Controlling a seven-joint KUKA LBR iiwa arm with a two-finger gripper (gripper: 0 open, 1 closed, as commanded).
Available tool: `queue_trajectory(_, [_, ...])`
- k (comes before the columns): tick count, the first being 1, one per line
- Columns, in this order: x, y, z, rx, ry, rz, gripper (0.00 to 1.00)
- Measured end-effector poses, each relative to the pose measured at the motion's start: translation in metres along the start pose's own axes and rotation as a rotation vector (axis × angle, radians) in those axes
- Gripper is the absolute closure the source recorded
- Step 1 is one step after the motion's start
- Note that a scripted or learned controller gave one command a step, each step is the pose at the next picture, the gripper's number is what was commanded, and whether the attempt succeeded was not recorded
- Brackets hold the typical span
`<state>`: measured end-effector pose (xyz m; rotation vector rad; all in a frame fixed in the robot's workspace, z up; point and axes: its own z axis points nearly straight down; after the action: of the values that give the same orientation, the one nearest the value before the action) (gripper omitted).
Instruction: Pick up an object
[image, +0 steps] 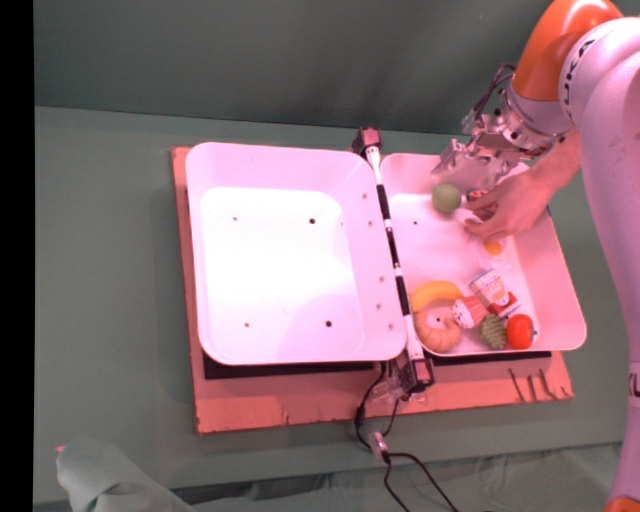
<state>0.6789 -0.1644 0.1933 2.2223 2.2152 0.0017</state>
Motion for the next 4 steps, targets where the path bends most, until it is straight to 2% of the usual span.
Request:
queue_trajectory(1, [-0.005, -0.008, 0.054, 0.004, 0.001, 0.000, 0.00])
queue_trajectory(2, [-0.007, -0.005, 0.083, -0.009, -0.003, -0.001, 0.00])
queue_trajectory(3, [-0.008, -0.004, 0.073, -0.012, -0.006, 0.001, 1.00])
queue_trajectory(4, [-0.011, 0.001, 0.025, -0.009, -0.002, -0.001, 1.00])
